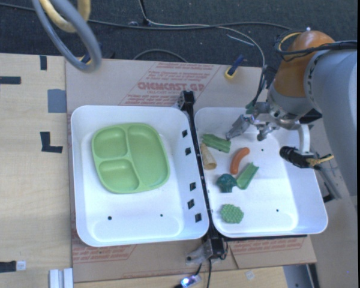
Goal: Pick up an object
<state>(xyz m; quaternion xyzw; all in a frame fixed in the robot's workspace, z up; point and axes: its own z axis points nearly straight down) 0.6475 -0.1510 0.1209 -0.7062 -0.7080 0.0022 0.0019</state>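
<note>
My gripper (250, 128) hangs over the back of the right bin (288, 218), open, with nothing between its two grey fingers. Just below it lie several toy foods: a green celery-like piece (216, 143), an orange carrot (240, 158), a tan cone piece (209, 157), a green pickle (247, 176), a dark teal broccoli (226, 182) and a round green waffle-textured piece (231, 213). The carrot is closest, slightly below and left of the fingertips.
The left bin (90, 221) holds a green divided plate (130, 158). A black divider with clips (195, 173) runs between the bins. A black part of the arm (297, 156) juts over the right bin's right side. Cables lie behind the bins.
</note>
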